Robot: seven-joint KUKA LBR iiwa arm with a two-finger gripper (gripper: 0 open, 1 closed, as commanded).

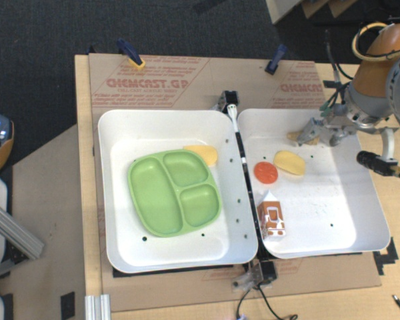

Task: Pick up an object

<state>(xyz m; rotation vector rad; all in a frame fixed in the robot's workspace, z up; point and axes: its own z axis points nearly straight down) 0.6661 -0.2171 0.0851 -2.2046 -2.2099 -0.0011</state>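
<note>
Two shallow white bins on a cardboard-covered bench, seen from above at a slant. The left bin (113, 179) holds a green divided plate (175, 192), with a pale yellow piece (203, 153) touching its upper right edge. The right bin (360, 205) holds the candidates for picking: a yellow lump (290, 163) in the upper middle, a red disc (266, 173) just beside it to the left, and a small orange-and-white carton (272, 219) near the lower left wall. The arm (377, 79) enters at the upper right of the frame, and its gripper (315, 132) hangs low over the upper part of the right bin, above and to the right of the yellow lump. Whether the jaws are spread or pressed together cannot be told at this resolution; nothing is visibly between them. Judged from this layout, no object has been lifted: all three lie on the bin floor, so the approach, grasp and lift remain.
</note>
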